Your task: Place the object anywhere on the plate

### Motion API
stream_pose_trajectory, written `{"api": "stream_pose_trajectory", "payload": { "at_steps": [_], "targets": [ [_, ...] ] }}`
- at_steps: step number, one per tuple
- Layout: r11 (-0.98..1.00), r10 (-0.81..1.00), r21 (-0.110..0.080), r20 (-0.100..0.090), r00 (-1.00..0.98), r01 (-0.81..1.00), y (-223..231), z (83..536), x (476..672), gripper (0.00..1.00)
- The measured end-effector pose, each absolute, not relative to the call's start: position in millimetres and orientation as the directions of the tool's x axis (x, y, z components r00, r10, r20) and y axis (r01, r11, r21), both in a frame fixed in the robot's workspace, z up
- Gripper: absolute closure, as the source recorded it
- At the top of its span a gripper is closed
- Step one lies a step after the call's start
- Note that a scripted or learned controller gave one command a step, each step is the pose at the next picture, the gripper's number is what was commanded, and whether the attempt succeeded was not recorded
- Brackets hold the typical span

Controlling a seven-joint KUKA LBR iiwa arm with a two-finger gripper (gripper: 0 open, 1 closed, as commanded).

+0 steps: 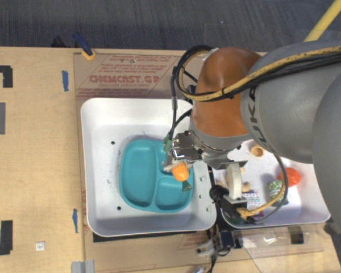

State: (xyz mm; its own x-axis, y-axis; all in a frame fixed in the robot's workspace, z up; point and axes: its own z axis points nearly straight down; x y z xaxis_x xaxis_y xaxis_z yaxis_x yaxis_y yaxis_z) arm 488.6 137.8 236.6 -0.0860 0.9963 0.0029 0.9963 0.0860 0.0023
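As the arm reaches in over the bins, the gripper (179,162) hangs at the right edge of the teal plate (142,175), and a small orange object (181,173) sits at its tip, over the plate's rim. I cannot tell the state of its fingers. A good release should, I think, come further toward the plate's middle, low and gentle, so nothing rolls off.
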Motion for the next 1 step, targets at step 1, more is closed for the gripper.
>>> {"api": "stream_pose_trajectory", "payload": {
  "at_steps": [1],
  "targets": [
    [0.081,0.997,0.001,0.000,-0.081,0.997,134.5,236.1,489.2,0.00]
  ]
}}
